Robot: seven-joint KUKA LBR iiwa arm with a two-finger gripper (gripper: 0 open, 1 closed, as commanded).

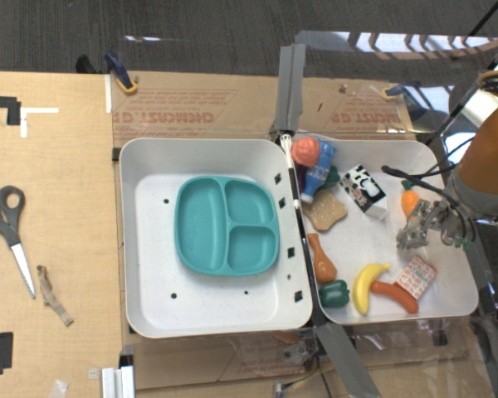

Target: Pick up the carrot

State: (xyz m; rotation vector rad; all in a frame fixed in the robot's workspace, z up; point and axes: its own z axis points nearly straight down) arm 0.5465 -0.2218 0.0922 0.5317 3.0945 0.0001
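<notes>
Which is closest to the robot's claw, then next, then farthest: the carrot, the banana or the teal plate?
From the gripper:
1. Carrot, just above it in the right bin.
2. Banana, lower left, near the bin's front.
3. Teal plate, far off in the left bin.

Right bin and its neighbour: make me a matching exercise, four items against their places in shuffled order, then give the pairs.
Items:
1. teal plate
2. banana
3. carrot
4. scissors

Places:
A. beside the claw, right bin's far right
B. on the bench, left of both bins
C. in the left bin
D. right bin's near edge, next to the green pepper

Pairs: 1-C, 2-D, 3-A, 4-B
</notes>
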